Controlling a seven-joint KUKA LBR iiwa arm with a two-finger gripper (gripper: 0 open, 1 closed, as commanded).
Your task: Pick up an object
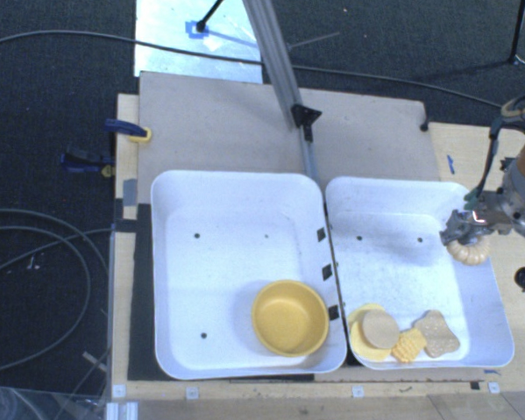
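Your bench (214, 123) carried two white bins. The gripper (468, 235) hung over the right bin's (394, 203) far right rim, clamped on a pale doughnut-like ring (469, 252) (partly hidden). A yellow bowl (290, 317) sat in the left bin (201, 201).

Dark carpeted floor (60, 54) surrounds a pale wooden bench (249, 125), with black cables (31, 263) looping across the carpet at left. A grey metal pole (275, 56) slants down over the bench. A blue and yellow clamp (126, 130) grips the bench's left edge, and a bright patch (180, 34), perhaps reflective sheeting, lies beyond
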